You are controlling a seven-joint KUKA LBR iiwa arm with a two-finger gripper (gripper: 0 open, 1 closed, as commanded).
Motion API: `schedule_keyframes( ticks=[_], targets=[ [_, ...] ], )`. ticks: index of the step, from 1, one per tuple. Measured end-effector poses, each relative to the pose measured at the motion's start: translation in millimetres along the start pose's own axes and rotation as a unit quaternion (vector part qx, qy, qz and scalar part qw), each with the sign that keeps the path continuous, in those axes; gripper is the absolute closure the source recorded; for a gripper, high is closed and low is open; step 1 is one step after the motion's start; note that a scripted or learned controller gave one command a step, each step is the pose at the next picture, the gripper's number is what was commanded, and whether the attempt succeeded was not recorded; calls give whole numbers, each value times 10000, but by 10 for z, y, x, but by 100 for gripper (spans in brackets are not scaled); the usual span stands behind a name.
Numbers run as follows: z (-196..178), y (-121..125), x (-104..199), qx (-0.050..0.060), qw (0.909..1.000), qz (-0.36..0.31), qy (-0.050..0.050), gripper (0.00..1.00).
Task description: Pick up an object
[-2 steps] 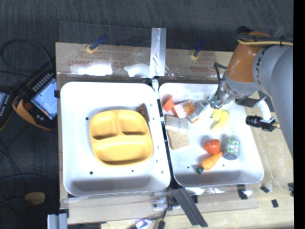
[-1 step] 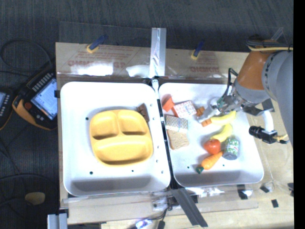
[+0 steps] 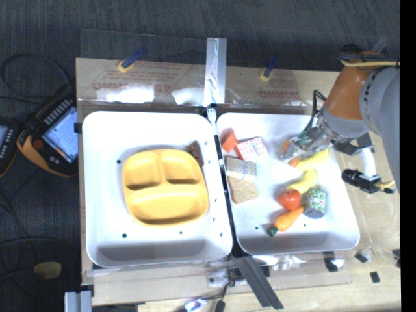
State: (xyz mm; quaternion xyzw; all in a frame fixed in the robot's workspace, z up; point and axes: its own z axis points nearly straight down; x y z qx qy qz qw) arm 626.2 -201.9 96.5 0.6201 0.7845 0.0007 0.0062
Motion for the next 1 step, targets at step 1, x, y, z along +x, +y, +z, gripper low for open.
schedule_keyframes(
  ticks=[1],
  targets=[
    [-1086, 26, 949, 60, 9987, -507, 52, 100]
  ],
)
